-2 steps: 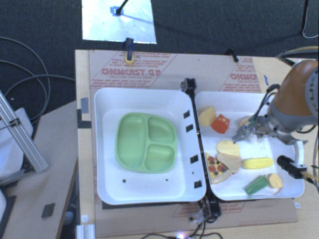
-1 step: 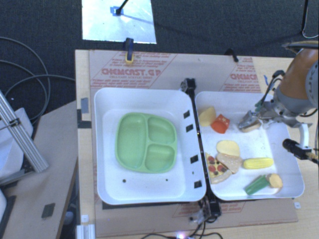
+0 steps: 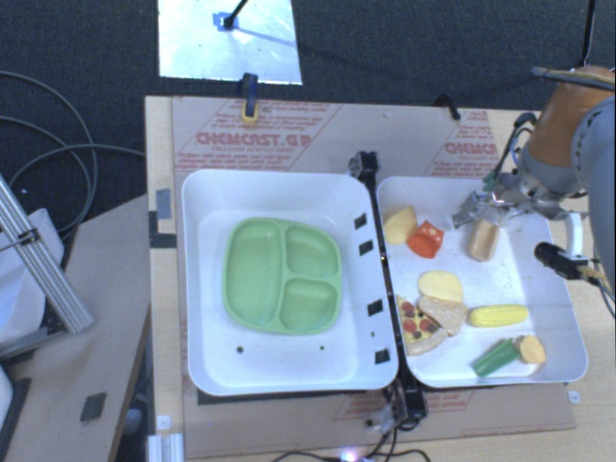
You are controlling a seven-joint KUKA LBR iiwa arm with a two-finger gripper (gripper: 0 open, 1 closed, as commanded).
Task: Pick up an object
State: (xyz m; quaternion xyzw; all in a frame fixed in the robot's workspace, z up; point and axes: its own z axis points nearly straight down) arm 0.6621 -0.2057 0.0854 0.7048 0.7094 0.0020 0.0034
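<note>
Here, two shallow white bins sit side by side on a bench, seen from above at a slant.

Nearest the viewer, at about five o'clock in the right bin [image 3: 568,354], a green cylinder [image 3: 495,357] lies tilted, touching a small yellow block [image 3: 530,350] at its upper right end. Just beyond them, an ear of corn [image 3: 497,316] lies nearly level. To its left, at about seven o'clock in that bin, a pizza slice [image 3: 419,324] rests against the bin's left wall, with a tan bread-like wedge [image 3: 445,312] overlapping it and a pale yellow oval piece [image 3: 440,285] just behind the wedge.

The left bin [image 3: 202,258] holds a light green divided plate [image 3: 282,275] with three compartments, lying flat near the bin's centre.

Farther back in the right bin, at about eleven o'clock, a yellow chunk [image 3: 399,225] sits just beside a red piece [image 3: 425,241]. At about one o'clock a tan cylinder [image 3: 482,240] lies there, and the gripper [image 3: 489,207] hangs right over its far end. The fingers spread somewhat apart; whether they touch the cylinder cannot be told, and nothing is clearly held between them.

The grey arm [image 3: 587,152], with its orange band, enters from three o'clock. Behind the bins, brown cardboard with red lettering [image 3: 250,138] covers the bench, and a shiny square sheet [image 3: 226,27] lies at twelve o'clock.
</note>
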